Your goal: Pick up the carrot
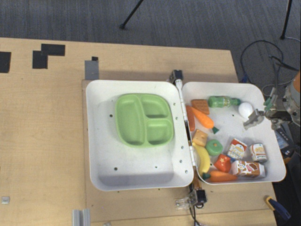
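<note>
carrot (203, 118) lies apart from hand (256, 118)

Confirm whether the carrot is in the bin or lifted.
In the bin. The carrot lies flat near the right bin's left wall, well apart from the gripper.

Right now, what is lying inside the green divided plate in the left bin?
Nothing shows in the green three-compartment plastic plate; all its compartments look bare. The orange toy carrot lies in the right white bin among other toy foods. What the plate covers cannot be seen.
</note>
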You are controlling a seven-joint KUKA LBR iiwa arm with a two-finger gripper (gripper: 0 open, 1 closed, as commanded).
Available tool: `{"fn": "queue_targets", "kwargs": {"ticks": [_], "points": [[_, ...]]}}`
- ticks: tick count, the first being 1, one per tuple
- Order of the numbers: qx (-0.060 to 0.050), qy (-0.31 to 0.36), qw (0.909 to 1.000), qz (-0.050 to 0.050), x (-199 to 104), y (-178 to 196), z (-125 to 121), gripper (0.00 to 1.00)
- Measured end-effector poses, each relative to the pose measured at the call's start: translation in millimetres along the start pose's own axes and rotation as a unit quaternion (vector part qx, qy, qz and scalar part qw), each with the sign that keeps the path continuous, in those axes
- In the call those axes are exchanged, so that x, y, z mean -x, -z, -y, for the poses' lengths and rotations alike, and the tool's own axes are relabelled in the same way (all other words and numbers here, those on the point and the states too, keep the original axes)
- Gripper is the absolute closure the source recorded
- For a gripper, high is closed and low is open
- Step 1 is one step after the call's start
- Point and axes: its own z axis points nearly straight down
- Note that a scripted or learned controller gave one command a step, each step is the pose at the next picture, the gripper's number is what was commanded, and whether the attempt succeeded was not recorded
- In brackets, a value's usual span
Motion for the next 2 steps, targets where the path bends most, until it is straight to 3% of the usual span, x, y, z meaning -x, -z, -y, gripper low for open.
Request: {"fn": "queue_targets", "kwargs": {"ticks": [1, 2], "points": [[0.0, -0.006, 1.0, -0.001, -66.2, -54.2, -81.2, 0.0], [0.001, 0.071, 0.9974, 0.0, -82.0, -146.6, -77.8, 0.0]]}}
